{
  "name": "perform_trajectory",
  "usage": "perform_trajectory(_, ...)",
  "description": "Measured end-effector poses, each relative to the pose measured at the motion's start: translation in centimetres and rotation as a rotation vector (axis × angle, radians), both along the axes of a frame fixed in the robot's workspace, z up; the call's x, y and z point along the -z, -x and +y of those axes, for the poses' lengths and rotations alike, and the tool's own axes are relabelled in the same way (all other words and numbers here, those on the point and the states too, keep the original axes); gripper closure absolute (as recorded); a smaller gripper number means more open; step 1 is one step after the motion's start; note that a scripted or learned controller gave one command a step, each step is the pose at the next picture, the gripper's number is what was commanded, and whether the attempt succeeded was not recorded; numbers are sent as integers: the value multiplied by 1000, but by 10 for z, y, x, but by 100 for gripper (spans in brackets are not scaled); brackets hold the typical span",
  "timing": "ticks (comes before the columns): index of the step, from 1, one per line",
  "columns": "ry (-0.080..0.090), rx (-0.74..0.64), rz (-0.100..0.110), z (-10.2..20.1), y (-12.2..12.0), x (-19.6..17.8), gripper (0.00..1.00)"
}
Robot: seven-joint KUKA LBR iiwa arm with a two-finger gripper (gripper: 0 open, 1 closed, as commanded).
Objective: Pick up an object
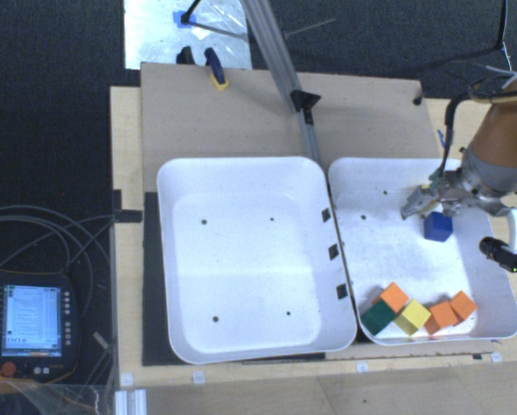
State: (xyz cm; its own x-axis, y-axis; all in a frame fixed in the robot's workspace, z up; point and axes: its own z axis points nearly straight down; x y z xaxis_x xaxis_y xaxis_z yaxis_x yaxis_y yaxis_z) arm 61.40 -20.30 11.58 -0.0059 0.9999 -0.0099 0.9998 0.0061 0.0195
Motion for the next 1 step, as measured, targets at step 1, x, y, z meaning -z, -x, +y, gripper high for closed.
perform_trajectory(1,2,-3,-6,0,-2,-13,100)
